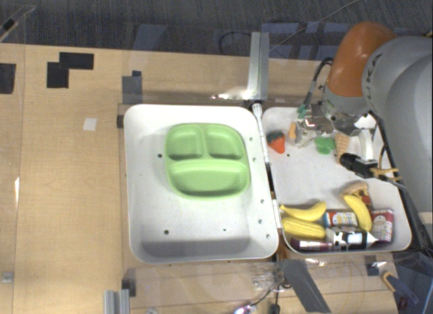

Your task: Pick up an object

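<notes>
Arm low over the right bin [399,238], its fingers [308,124] too blurred to tell spread from pressed; an orange-red toy [277,143] lies just left of them and a green piece [325,145] just right, so centring over one should precede closing.

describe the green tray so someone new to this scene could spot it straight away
Of the two white bins, look in the left bin, the one away from the arm. The green divided tray lies flat near its middle, with two small compartments at the far side and one wide one nearer the camera. It sits alone, while the bananas and bottles crowd the right bin.
</notes>
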{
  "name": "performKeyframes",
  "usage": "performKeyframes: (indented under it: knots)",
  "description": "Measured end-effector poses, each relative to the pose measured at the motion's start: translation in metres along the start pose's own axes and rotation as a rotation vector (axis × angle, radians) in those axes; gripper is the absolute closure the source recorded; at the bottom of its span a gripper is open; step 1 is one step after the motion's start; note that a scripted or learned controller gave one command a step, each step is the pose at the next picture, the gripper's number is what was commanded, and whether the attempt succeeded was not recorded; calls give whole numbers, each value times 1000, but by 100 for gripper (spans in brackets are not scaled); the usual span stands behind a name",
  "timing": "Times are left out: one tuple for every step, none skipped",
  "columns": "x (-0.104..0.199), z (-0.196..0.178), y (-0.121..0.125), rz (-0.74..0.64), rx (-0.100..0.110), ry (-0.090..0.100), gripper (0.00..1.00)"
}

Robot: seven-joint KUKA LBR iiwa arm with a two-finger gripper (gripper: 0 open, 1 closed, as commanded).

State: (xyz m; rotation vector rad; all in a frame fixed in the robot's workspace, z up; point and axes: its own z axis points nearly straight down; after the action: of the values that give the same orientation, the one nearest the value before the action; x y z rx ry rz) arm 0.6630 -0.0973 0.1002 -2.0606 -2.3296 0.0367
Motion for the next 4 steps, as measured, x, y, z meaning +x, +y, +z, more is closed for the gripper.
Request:
performKeyframes:
  knots:
    - [-16, -2, 3, 97, -33, -3, 100]
    - [5, 12, -5, 228, -50, -4, 100]
    - [-20, -64, -49, 41, -46, -8, 100]
    - [-20, -64, -49, 41, -46, -8, 0]
